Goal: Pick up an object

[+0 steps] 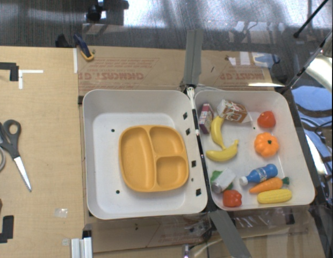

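Two shallow white bins side by side on brown cardboard sheeting. Left white bin (96,144): holds one yellow plastic divided plate (154,158) with three compartments, lying flat near the bin's centre, nothing on it. Right white bin (243,133): all the loose pickable pieces lie here. Far end: small maroon packet (205,114) against the left wall, brown-and-white crumpled wrapper (232,111) just beside it, round red toy tomato (266,119) towards the right wall. Middle: curved yellow toy banana (222,144), upper tip just below the maroon packet; orange toy pumpkin (266,144) well apart from it, directly below the tomato. Near end: white-and-green small carton (223,179) tilted, red toy pepper (232,198) just below it; blue plastic bottle with white cap (260,174) lying on its side, orange toy carrot (269,185) touching or nearly touching its underside, yellow toy corn cob (274,196) lying beside the carrot at the near wall. Pieces mostly apart from one another, none stacked. On the tan bench top, left of the bins: grey-handled metal scissors (15,149), blades pointing to the near edge. Blue-and-yellow clamp (83,47) sits at the far corner of the cardboard
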Action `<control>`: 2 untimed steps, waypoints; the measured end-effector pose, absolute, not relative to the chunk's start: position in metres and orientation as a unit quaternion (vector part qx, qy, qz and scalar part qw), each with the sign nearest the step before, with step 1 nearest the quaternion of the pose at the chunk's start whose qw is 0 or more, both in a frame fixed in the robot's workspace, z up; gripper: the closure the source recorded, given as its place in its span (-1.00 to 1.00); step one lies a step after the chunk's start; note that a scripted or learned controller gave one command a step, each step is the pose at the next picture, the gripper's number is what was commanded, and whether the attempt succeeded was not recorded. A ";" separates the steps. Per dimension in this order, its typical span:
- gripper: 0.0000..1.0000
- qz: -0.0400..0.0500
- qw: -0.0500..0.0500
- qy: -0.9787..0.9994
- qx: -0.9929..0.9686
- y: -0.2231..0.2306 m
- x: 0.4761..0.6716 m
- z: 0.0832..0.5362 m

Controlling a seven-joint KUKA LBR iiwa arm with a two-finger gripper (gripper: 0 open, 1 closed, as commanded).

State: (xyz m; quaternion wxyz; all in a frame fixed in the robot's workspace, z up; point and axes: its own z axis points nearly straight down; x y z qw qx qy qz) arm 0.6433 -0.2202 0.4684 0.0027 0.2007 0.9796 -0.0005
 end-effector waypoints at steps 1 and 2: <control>1.00 -0.001 0.000 0.946 0.325 -0.217 0.614 0.405; 1.00 -0.001 0.003 0.973 0.231 -0.221 0.633 0.444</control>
